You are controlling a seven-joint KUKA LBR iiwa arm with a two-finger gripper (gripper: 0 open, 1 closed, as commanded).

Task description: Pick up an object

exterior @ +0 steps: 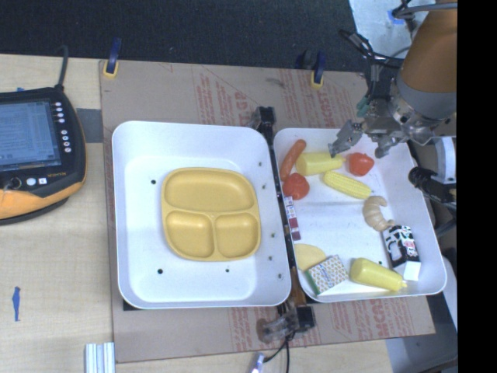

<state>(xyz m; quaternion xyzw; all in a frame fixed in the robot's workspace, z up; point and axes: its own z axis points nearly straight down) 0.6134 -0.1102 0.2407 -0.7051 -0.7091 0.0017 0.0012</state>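
My gripper (363, 144) hangs open over the far end of the right bin (431, 231), with nothing between its fingers. Just below it lies a small red tomato (359, 164). A yellow block (318, 163) sits to its left and a corn cob (346, 184) in front of it. An orange carrot (292, 158) and a second red tomato (296, 186) lie along the bin's left wall. Nearer the front are a beige peanut shape (375, 212), a black-and-white carton (401, 244), a yellow bottle (377, 275), a patterned box (329, 273) and a yellow disc (308, 254).
The left bin (140, 154) holds a yellow compartment plate (211, 212). A tablet in an orange case (35, 150) lies on the bench at far left. Clamps (266, 117) join the two bins at the middle.
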